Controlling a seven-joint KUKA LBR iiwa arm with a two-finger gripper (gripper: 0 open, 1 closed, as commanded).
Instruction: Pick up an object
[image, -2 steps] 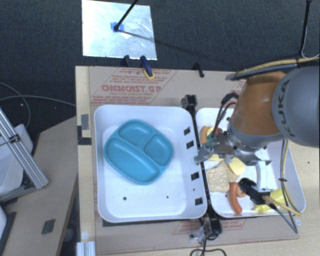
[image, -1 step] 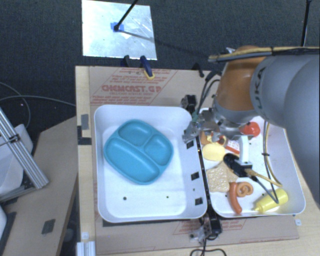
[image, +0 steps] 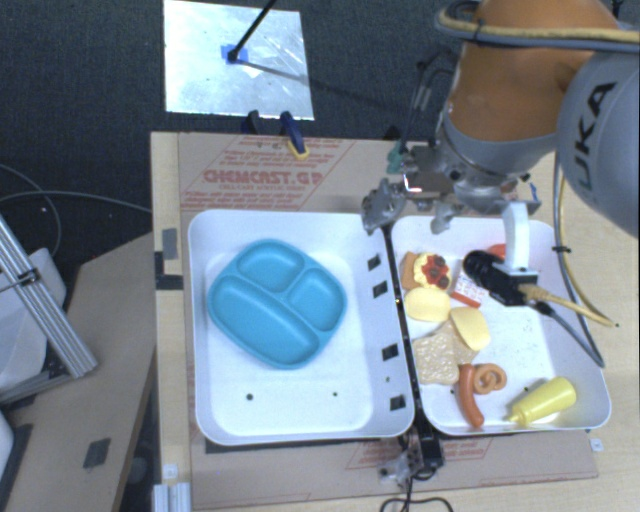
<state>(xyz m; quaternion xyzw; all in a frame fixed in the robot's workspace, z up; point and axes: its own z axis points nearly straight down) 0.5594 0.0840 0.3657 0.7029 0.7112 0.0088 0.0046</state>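
Toy food in the right bin (image: 545, 350), metal end effector (image: 415, 212) over its far left corner.
A topped pizza piece (image: 428, 270), smooth yellow wedges (image: 430, 304), a speckled cracker (image: 435, 358), a glossy sausage (image: 470, 397) and a yellow bottle (image: 543, 400) lie in that bin; the end effector's opening cannot be told.

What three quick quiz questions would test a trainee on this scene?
1. True or false: the blue plate lies alone in its bin.
2. Which lies nearest the other bin's near right corner, as the camera sees it? A sausage, B yellow bottle, C bread.
3. Fill in: the plate has ___ compartments.
Key: 1 true; 2 B; 3 three.
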